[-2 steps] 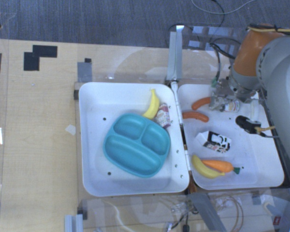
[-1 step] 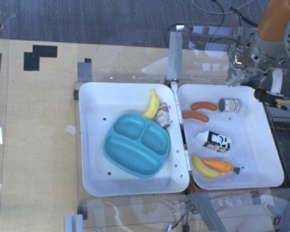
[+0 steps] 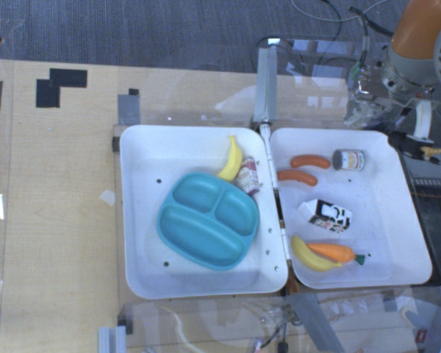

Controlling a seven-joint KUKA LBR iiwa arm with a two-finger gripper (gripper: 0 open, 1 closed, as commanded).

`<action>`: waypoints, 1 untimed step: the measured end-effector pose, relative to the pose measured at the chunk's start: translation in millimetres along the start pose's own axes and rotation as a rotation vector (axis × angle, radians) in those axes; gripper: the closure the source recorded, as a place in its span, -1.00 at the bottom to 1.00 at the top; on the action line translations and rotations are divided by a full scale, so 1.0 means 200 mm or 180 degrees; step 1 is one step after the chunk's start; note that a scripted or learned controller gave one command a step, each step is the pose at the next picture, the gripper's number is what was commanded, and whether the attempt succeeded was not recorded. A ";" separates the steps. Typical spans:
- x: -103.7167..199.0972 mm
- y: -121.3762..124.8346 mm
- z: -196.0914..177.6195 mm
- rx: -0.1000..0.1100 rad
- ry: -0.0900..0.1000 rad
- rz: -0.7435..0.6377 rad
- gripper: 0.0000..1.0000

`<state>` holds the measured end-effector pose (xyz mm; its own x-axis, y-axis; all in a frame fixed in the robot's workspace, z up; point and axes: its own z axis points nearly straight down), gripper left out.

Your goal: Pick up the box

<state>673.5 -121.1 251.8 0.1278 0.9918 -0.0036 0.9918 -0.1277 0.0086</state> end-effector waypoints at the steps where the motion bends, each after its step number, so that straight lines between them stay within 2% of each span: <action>1: -0.09 0.00 -0.75 0.0015 0.0005 0.0751 1.00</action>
<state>670.9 -138.3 402.2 0.3562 0.9344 -0.0005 0.9344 -0.3562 0.0044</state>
